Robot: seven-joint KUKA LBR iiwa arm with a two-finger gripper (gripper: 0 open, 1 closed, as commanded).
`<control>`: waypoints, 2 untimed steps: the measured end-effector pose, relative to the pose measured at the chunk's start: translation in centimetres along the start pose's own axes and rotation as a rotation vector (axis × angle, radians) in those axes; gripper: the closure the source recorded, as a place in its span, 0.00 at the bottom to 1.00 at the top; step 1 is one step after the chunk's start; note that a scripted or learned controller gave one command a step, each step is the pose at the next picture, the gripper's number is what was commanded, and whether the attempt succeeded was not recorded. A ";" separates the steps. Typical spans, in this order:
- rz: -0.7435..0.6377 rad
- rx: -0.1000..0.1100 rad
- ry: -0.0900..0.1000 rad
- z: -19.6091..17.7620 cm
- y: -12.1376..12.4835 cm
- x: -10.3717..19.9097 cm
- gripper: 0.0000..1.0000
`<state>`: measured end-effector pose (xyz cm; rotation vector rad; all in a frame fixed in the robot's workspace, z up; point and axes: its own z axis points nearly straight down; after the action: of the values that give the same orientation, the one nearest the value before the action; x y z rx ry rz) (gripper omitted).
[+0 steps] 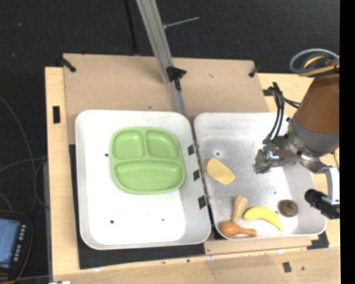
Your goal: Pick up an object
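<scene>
The right bin (pixel 236 126) holds several small items: a pale yellow wedge (pixel 220 171) near its left side, a tan cone-like piece (pixel 239 206), an orange piece (pixel 237 229) at the front edge, a yellow banana (pixel 264 216) and a brown round piece (pixel 288 207). My gripper (pixel 264 161) hangs over the right half of this bin, to the right of the yellow wedge and behind the banana. Nothing shows between its fingers.
The left bin (pixel 94 218) carries a green divided plate (pixel 148 160). A metal pole (pixel 160 46) slants up from the back edge between the bins. The arm's orange band (pixel 322 102) and grey wrist stand at the right bin's right side.
</scene>
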<state>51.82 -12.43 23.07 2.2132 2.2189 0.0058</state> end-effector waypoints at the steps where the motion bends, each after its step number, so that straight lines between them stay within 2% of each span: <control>1: -0.001 0.002 0.001 -3.2 0.2 -0.2 1.00; 2: -0.005 0.005 0.003 -3.2 2.5 5.3 1.00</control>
<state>54.28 -7.11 26.23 2.2119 2.2289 0.0033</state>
